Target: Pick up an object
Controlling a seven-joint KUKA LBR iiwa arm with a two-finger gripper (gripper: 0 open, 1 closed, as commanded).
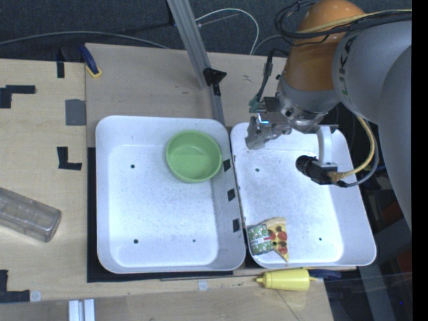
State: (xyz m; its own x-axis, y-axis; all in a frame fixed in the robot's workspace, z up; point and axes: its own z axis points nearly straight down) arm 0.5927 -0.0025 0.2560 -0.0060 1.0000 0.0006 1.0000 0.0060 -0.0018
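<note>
Gripper (257, 138) sat over the far-left corner of the right bin (354, 246), just beside the wall shared with the left bin (110, 246). Finger state could not be told from this slanted view; nothing showed between them. Orange band (321, 42) of the arm was above the bin's far edge. Green bowl (194, 156) stood upright in the left bin, near its far-right corner, apart from the gripper. Snack packet (269, 237), green and red print, lay flat at the right bin's near-left corner, possibly touching the wall. Yellow bottle (286, 279) lay on its side on the bench just outside the right bin's near edge. Clear plastic container (25, 214) lay at the bench's left side.
</note>
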